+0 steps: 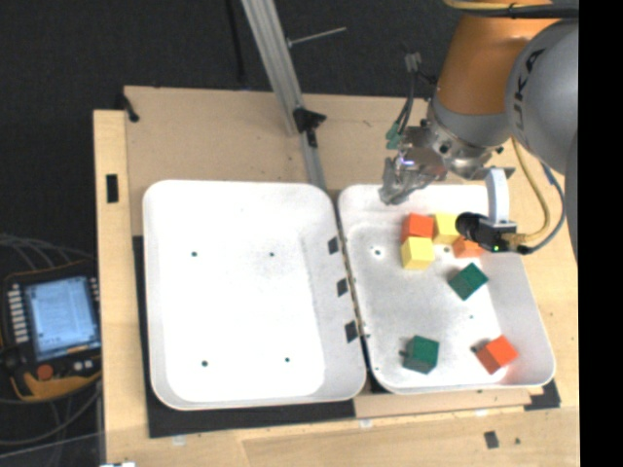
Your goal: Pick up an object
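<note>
Near front rim of right bin (533,311): green block (421,353), orange block (495,353); open floor between; gripper (398,185) above back-left corner, beside orange cube (420,227); finger state undeterminable.

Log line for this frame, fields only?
arm: over right bin far edge | gripper: above bin, holds nothing visible | blocks: orange, yellow, green in bin

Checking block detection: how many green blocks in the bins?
2, both in the right bin: one green block mid-right, below the yellow and orange cluster, and another green block near the front edge. More could be hidden under the gripper or cabling.
</note>
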Action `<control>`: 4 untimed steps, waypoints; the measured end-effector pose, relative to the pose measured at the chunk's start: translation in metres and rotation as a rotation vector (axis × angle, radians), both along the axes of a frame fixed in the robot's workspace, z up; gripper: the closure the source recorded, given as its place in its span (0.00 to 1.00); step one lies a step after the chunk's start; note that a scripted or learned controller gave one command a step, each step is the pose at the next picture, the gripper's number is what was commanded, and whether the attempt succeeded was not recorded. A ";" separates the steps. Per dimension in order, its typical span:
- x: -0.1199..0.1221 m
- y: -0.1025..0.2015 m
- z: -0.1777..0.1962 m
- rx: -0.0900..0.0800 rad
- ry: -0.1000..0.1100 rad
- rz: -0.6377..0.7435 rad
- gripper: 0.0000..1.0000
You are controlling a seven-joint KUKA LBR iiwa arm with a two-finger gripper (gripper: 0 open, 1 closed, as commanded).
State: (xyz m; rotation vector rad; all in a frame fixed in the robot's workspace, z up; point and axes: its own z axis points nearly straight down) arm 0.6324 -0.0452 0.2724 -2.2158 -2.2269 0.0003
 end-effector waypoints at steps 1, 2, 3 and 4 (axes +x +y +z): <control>0.001 0.041 -0.007 0.000 0.001 0.000 1.00; 0.009 0.089 -0.023 0.000 0.003 0.000 1.00; 0.022 0.142 -0.023 0.001 -0.002 0.002 1.00; 0.022 0.139 -0.023 -0.001 -0.001 -0.001 0.00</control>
